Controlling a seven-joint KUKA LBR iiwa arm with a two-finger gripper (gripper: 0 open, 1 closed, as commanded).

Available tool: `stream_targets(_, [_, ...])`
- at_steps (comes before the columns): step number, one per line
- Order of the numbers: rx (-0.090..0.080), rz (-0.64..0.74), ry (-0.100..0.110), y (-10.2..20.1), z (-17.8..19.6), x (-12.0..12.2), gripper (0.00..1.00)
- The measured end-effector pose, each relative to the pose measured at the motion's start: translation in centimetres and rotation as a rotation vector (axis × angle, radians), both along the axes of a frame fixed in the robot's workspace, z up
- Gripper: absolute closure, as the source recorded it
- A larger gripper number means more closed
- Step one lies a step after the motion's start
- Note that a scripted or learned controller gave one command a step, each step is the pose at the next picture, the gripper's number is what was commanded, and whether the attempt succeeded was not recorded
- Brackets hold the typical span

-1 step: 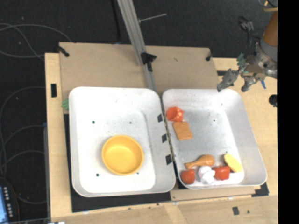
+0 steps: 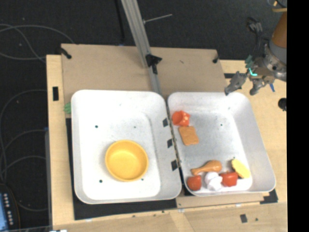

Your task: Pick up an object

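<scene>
1. Jaws [image 2: 245, 82] of the arm hung at the far right corner of the right bin [image 2: 251, 111], just over its rim, with two dark fingers splayed apart to either side. They looked open, and nothing lay between them.

2. Nearest of the candidates was the red piece [image 2: 180, 117], against the bin's left wall, with an orange-brown slab [image 2: 189, 136] touching it on the near side. Both lay to the left of the jaws and somewhat nearer the camera, across the bare middle of the bin.

3. The rest sat bunched along the near edge: a tan drumstick-shaped piece [image 2: 207, 167], a red lump [image 2: 194, 182], a white lump [image 2: 212, 181], a second red piece [image 2: 230, 179] and a yellow piece [image 2: 240, 168]. These were well apart from the jaws, almost straight toward the camera from them.

4. The drumstick's long axis ran left to right with a slight tilt, so I judged a grip across its narrow shaft would suit it. The crowding around it looked likely to foul the fingers.

5. The slab lay flat, long axis roughly toward the camera, and seemed the clearer target.

6. The left bin [image 2: 87, 110] held a yellow bowl [image 2: 126, 160], farthest from the jaws across the bench [image 2: 193, 69].
</scene>
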State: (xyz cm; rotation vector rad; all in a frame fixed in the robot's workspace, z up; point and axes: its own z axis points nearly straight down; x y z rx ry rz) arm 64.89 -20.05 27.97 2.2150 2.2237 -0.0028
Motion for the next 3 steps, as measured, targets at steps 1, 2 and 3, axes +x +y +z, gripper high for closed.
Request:
stream_targets(1, [0.001, -0.004, 0.006, -0.4, -6.1, -0.7, 0.0])
stream_targets(2, [0.001, -0.003, 0.005, 0.4, -11.1, -0.9, 0.0])
stream_targets(3, [0.0, -0.001, 0.001, 0.6, -15.3, -0.4, 0.0])
